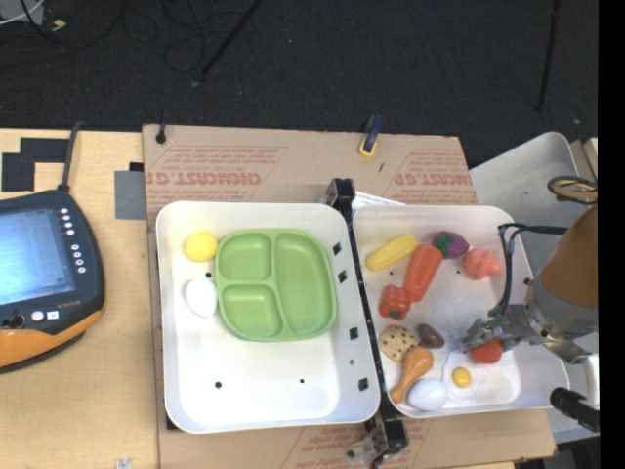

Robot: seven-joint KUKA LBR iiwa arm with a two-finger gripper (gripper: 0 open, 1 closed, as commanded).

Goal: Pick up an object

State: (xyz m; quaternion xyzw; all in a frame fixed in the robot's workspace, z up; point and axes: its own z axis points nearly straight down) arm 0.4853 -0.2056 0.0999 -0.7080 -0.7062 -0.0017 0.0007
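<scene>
Two risks stand out; the gripper (485, 338) sits low at four o'clock in the right bin (488, 213), jaw state unclear, over a small red toy (487, 352); crowding by the fried egg (460, 376) may spoil a grasp

Overhead, slanted — both bins (171, 262) below

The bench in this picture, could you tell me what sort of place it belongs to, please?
Probably a robotics lab set up for grasping trials: two white bins on cardboard, toy food such as a plastic carrot, a control tablet, and loose cables on the dark floor behind.
</scene>
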